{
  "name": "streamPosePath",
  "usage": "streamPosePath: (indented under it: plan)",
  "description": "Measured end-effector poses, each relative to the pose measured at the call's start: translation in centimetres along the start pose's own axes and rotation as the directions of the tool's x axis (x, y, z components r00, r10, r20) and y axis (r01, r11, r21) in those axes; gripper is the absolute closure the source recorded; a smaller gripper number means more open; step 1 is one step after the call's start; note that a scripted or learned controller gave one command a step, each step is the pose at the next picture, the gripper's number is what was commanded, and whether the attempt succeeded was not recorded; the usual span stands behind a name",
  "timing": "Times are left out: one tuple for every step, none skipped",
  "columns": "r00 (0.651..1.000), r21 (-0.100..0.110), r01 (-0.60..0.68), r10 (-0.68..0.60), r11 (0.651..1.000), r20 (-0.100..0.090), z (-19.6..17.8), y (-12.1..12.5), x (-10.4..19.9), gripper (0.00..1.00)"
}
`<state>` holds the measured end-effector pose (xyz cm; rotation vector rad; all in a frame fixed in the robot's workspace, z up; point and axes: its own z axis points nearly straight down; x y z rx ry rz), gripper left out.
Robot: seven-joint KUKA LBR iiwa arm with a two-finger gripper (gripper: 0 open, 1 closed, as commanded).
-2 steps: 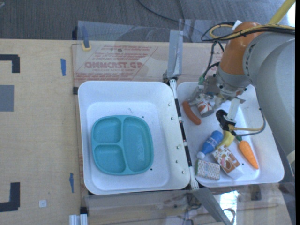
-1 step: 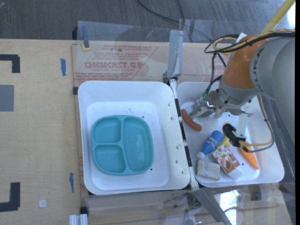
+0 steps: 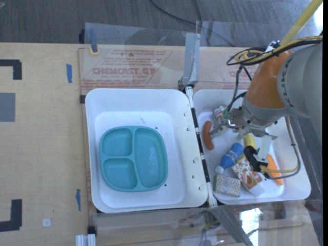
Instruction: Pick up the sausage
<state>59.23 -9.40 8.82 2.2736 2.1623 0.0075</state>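
The sausage, reddish-brown and short, lies near the left wall of the right bin, running roughly front to back. My gripper hangs low over the bin just to the right of the sausage, close beside its upper half. The grey wrist and the orange band of the arm cover the bin's back right part. Nothing is visibly held.
Crowded beside the sausage are a blue bottle, a yellow item, a carrot, a printed box and a speckled packet. The left bin holds a teal divided plate.
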Motion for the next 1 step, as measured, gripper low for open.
streamPosePath:
  plan:
    - [0.988,0.000,0.154,-0.154,0.988,0.002,0.12,5.87,0.38,0.00]
